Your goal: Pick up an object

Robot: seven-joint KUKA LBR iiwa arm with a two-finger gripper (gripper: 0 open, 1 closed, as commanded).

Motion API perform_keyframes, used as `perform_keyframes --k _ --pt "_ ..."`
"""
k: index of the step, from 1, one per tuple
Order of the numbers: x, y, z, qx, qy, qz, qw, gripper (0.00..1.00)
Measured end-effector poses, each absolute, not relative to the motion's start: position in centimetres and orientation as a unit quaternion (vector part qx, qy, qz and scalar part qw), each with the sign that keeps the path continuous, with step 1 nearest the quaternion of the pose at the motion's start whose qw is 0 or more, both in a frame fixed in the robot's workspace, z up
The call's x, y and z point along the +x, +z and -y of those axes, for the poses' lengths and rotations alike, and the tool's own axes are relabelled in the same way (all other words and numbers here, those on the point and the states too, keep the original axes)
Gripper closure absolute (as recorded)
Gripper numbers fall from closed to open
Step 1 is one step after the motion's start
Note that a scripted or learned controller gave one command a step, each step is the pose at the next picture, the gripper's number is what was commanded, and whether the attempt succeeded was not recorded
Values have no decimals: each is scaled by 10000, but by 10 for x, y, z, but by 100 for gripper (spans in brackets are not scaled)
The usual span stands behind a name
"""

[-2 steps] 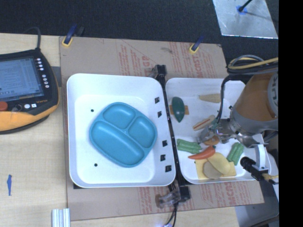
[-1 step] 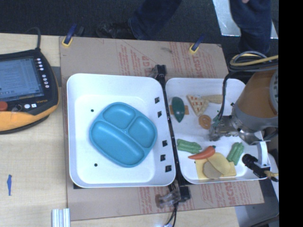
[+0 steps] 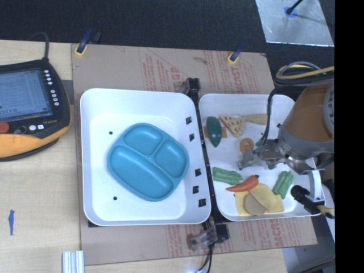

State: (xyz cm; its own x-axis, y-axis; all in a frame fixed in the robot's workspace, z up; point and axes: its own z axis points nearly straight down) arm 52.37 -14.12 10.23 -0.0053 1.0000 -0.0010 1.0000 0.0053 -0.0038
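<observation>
The right white bin (image 3: 227, 102) holds several toy foods: a dark green pepper (image 3: 214, 131), a tan wedge (image 3: 232, 125), a small orange piece (image 3: 246, 145), a green bean pod (image 3: 226, 176), a red chili (image 3: 243, 183), a light green pod (image 3: 282, 183) and yellow slices (image 3: 260, 199). My gripper (image 3: 257, 157) hangs over the middle of this bin, just right of the orange piece and above the chili. Nothing shows between its fingers. The arm's grey and orange wrist (image 3: 307, 124) hides the bin's right part.
The left white bin (image 3: 91, 152) carries a blue divided plate (image 3: 149, 161). A teach pendant (image 3: 28, 107) lies on the bench at the far left. Black clips (image 3: 193, 85) join the bins at their shared edge. Cardboard (image 3: 159, 67) lies under both bins.
</observation>
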Motion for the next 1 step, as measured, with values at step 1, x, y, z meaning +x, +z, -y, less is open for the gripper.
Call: perform_keyframes --k 1 --pt "589 92 117 -7040 -9 7102 -9 0"
